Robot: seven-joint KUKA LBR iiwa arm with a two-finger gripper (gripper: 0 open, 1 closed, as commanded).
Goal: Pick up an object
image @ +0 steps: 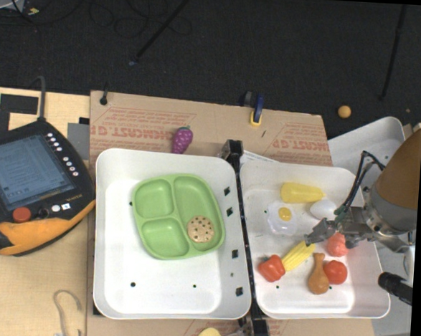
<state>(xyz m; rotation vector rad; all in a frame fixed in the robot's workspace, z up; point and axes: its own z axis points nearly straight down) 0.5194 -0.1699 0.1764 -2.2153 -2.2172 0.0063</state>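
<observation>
Target looks like the small red-pink toy (pixel 337 243) in the right bin (pixel 373 309), lying among clutter. Gripper (pixel 333 232) sits right over it, touching or nearly so; cannot tell the pincer's state, dark linkage hides it. Not lifted, so grasp step in hand.

Crowded spot: corn cob (pixel 298 254) just left, drumstick (pixel 319 273) and red tomato (pixel 336 271) just below, so the approach is probably straight down to avoid knocking neighbours. Fried egg (pixel 281 217), yellow piece (pixel 301 192), red pepper (pixel 270 268) sit farther off.

Left bin (pixel 116 279) holds a green divided tray (pixel 151 195) with a cookie (pixel 201 229) in its right compartment.
</observation>
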